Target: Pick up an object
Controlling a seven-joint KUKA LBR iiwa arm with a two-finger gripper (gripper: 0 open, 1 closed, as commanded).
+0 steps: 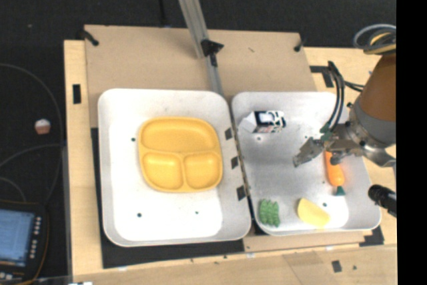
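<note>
The gripper [312, 151] hangs over the right bin [280, 177] beside the carrot [335, 172]; whether it's open is unclear

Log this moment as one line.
grey two-finger gripper: over right white bin | nearest: orange carrot toy | holding: nothing seen

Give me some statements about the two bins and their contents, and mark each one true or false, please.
1. The yellow divided plate lies in the left bin. True.
2. The carrot lies in the left bin. False: it is in the right bin, near the hand.
3. The green toy lies near the front edge of the right bin. True.
4. The yellow piece rests on the divided plate. False: it lies in the right bin, beside the green toy.
</note>
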